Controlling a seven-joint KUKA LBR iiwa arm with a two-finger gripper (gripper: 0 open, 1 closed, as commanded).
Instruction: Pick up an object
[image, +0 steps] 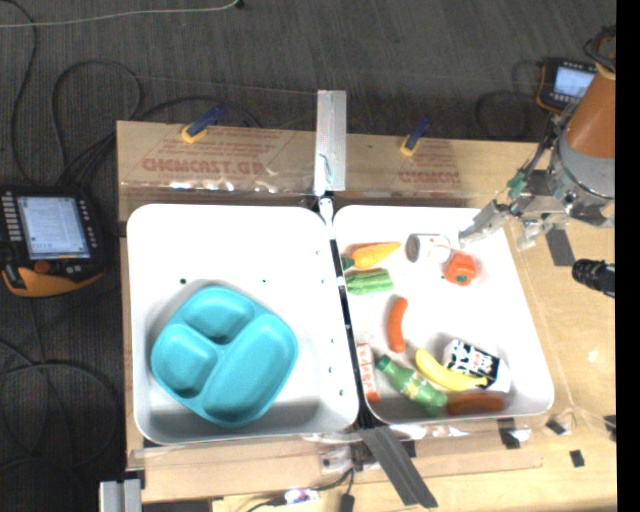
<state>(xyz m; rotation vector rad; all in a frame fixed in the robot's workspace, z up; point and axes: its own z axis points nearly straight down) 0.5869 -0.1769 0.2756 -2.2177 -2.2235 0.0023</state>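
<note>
The right bin (527, 322) holds several small items: an orange carrot (372, 252), a green pickle (368, 283), a white cup on its side (425, 246), an orange-red pepper (460, 268), a red chili (398, 322), a banana (440, 370), a black-and-white carton (476, 362), a green bottle (410, 385) and a red sausage (476, 404). My gripper (497, 236) hangs over the bin's far right corner, above and just right of the pepper. It is open, its fingers spread, with nothing between them.
The left bin (150, 240) holds a teal divided plate (225, 352). A metal post (331, 140) stands behind the seam between the bins. A handheld pendant (50, 240) lies on the floor at the left. Cardboard (220, 160) lines the bench's back edge.
</note>
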